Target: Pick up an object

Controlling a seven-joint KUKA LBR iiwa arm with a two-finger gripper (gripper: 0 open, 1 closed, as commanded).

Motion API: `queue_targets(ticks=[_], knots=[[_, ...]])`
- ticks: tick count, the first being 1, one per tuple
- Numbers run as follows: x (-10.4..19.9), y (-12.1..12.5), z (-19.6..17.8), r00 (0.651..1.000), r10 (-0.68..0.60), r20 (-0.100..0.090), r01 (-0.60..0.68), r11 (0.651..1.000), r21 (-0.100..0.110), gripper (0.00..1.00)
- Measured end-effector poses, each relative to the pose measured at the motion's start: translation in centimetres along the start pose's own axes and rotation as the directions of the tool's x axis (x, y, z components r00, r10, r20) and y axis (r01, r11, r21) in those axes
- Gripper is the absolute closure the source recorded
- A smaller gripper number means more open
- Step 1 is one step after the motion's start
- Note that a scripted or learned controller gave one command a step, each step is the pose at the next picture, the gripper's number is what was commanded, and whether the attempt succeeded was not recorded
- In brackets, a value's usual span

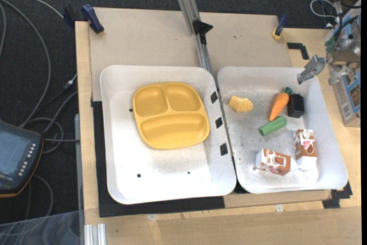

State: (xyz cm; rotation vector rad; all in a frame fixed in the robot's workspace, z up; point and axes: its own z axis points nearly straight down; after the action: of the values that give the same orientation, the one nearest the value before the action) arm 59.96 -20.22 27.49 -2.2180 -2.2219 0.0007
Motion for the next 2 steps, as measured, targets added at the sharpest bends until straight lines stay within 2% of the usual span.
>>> queue_targets(ticks=[1,2], knots=[[0.0,0.0,0.0,1.0,0.0,0.0,0.0,1.0,0.0,0.0],[0.0,0.9,4.7,1.0,0.0,0.0,0.0,1.0,0.004,0.0]])
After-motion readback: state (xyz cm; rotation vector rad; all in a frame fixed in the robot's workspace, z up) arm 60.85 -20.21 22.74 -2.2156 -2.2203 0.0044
